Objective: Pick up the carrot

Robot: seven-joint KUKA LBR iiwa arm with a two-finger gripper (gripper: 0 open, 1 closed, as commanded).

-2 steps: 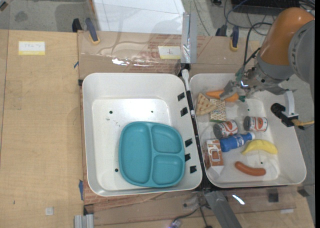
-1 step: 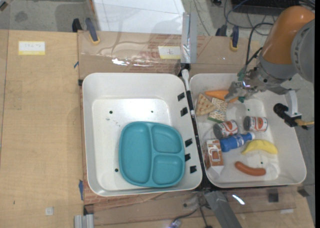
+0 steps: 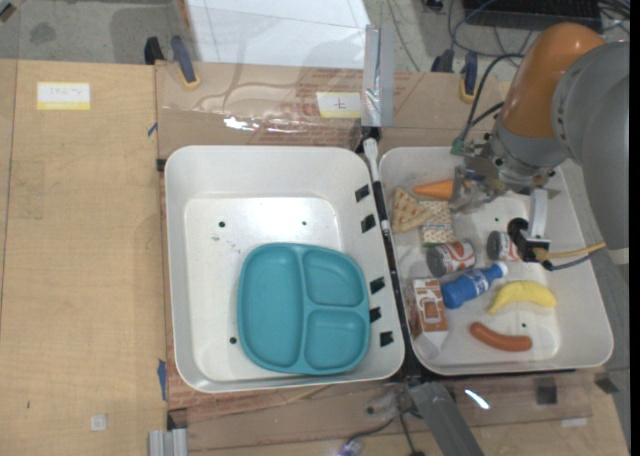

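Sausage (image 3: 501,337) nearest cam; claw (image 3: 468,187) right beside carrot (image 3: 435,189), grip state unclear.

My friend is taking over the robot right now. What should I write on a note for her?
Claw: low in the right bin, right beside the carrot; whether it is open or shut is hard to tell.
Carrot: lying in the right bin near its back wall, next to the crackers.
Done: the arm has reached the carrot's spot.
Left: grip the carrot and lift it; no grip shows yet.
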